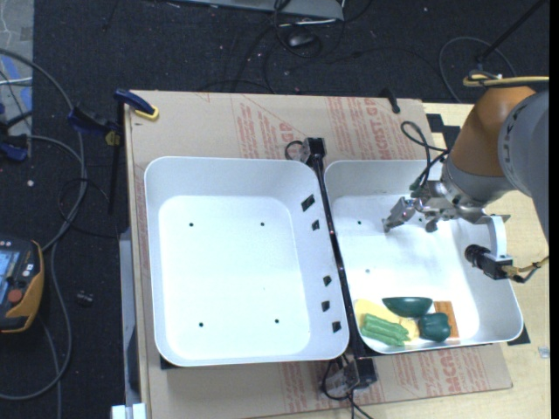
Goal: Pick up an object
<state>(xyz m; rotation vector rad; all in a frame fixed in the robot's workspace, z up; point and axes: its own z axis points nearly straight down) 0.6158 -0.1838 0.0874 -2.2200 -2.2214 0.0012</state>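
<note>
Nearest the camera, a small cluster of objects lies against the near wall of the right bin [502, 299]: from left to right, a pale yellow flat piece [370, 308] under a ridged green object [384, 328], a dark green bowl-shaped piece [407, 305], a teal lump [434, 326] and an orange block [445, 309] at the right end. They look like light, stiff plastic toys, smooth and probably slippery; the ridged green object seems easiest to take across its narrow width, being long and lying clear at the cluster's left. The left bin [227, 260] sits beside it. The gripper [412, 215] hangs over the far part of the right bin, well apart from the cluster, with nothing between its fingers; whether they are spread or closed cannot be told.
</note>
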